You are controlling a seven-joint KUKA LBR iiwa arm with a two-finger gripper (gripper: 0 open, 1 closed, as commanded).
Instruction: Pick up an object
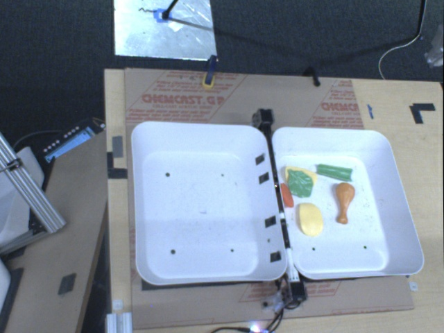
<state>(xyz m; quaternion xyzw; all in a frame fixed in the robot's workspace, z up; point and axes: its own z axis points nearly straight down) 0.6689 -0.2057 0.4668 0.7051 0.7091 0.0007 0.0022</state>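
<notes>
- The right bin sits on the table, on a brown cardboard sheet printed in red, and holds all the loose things.
- A yellow lemon lies near the middle of the right bin, a little toward its left wall and apart from the other pieces.
- A brown drumstick lies just right of the lemon, its thick end toward the far wall of the right bin and its thin end toward the near wall.
- A long green pod lies in the far half of the right bin, beyond the drumstick and apart from it.
- A green leafy piece lies left of the pod, resting on a flat yellow piece that shows past its far edge.
- A small orange-red stick lies against the left wall of the right bin, just beside the leafy piece.
- The left bin touches the right bin along its left wall, and black clips sit along that join.
- A yellow clip sits on the cardboard's far edge, beyond the right bin and well to its left.
- A shiny silver sheet lies on the dark floor, farther off from the right bin than the yellow clip.
- How the jaws stand cannot be told from this view.
</notes>
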